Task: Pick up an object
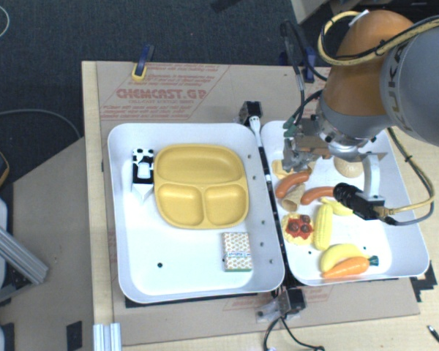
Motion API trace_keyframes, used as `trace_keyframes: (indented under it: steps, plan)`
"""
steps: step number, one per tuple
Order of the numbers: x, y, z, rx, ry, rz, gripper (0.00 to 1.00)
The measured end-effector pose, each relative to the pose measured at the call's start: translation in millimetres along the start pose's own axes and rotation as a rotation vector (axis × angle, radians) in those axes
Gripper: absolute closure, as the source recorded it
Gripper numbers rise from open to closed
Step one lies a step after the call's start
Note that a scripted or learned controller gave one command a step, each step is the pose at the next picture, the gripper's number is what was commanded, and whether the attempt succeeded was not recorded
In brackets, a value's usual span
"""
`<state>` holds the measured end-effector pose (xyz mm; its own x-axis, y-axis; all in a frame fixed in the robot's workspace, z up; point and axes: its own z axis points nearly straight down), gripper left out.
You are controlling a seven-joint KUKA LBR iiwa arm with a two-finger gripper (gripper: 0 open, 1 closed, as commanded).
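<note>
Gripper (pixel 296 154): low over right bin (pixel 412 258), finger state indiscernible. Sausage (pixel 291 183) just below, unlifted. Corn (pixel 324 225), carrot (pixel 345 267) further off. Pick pending.

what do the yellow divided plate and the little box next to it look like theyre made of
The yellow divided plate looks like moulded plastic: one even colour, smooth matte surface, rounded compartment ridges. The little box seems to be printed cardboard, judging by its flat faces, sharp edges and fine pattern, though that is too small to confirm.

Grey arm (pixel 417 72), orange band (pixel 358 64), yellow cable (pixel 410 209) looping off wrist.
</note>
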<state>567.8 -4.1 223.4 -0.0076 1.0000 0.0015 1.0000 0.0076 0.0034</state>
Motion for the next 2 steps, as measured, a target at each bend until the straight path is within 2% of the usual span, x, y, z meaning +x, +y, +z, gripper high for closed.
trace_keyframes:
  steps: [1, 2]
  plan:
    - [36.9, 12.1, 6.3, 0.001, -0.001, 0.003, 1.0]
    - [39.1, 23.0, 6.4, 0.0, -0.002, 0.006, 1.0]
